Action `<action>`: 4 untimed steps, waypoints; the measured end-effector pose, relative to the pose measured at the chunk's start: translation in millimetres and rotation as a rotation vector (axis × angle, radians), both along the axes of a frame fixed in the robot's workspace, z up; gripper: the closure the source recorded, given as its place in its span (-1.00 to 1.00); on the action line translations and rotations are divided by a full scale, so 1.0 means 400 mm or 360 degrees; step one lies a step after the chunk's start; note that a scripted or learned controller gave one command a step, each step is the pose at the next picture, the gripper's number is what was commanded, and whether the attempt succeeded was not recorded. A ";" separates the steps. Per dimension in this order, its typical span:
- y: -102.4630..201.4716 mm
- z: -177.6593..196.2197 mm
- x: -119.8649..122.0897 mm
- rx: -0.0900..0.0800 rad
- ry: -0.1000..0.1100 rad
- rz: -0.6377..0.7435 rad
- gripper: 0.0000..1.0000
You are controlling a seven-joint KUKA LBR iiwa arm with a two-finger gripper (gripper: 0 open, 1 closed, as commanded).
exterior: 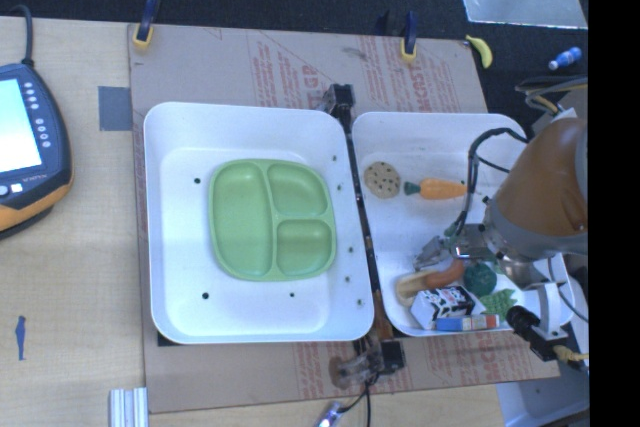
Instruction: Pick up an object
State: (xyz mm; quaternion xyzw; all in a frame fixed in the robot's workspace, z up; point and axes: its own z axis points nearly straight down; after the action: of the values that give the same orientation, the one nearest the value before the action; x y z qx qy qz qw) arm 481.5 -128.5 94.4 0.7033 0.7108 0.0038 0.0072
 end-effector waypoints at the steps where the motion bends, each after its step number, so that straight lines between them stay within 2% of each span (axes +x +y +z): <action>1: 0.072 -0.007 0.173 0.0007 0.0031 -0.0006 -1.00; 2: -0.043 -0.006 0.435 0.0007 0.0028 -0.0010 -1.00; 3: -0.130 -0.006 0.388 0.0009 0.0032 -0.0013 -1.00; 4: 0.015 -0.007 0.314 0.0008 0.0032 -0.0008 -1.00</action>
State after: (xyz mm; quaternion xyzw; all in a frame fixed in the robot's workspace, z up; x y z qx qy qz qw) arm 607.0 -122.7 91.6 0.7050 0.7092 -0.0014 -0.0017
